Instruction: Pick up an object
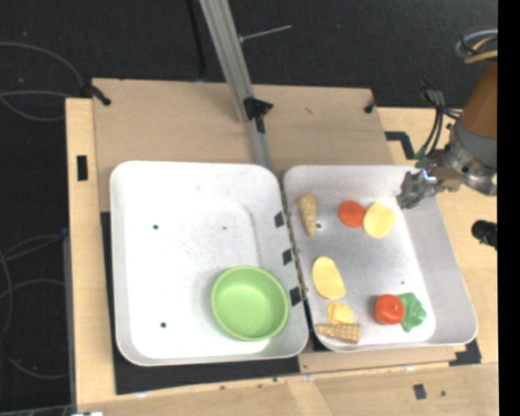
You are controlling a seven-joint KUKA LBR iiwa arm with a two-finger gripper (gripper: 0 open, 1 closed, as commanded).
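A: Which piece is it after? The nearest to the claw (411,191) is the yellow piece (380,219), in the upper part of the right bin (433,258), touching the red piece (352,214) on its left.

B: That would be my guess too. The claw sits at the bin's upper right rim, near the yellow piece but apart from it, with nothing between its tips. Whether it is spread or clenched I cannot tell; it is too small and dark against the rim.

A: So what could spoil it?

B: First, those two pieces touch. A descent a little to the left could catch both, or nudge the red one and roll the yellow one away. Second, the yellow piece looks rounded and smooth, so it may squirt out sideways as the tips close.

A: And the rim?

B: The claw is right over it. Coming down there, it could strike the bin wall and not reach the floor.

A: The other things?

B: Well apart: the cone (308,214) by the left wall, a yellow slice (328,276) below it, the waffle bits (341,326) at the front, the tomato (387,308) with its green leaf (413,311). The green bowl (250,302) is in the left bin (182,224). None looks at risk.
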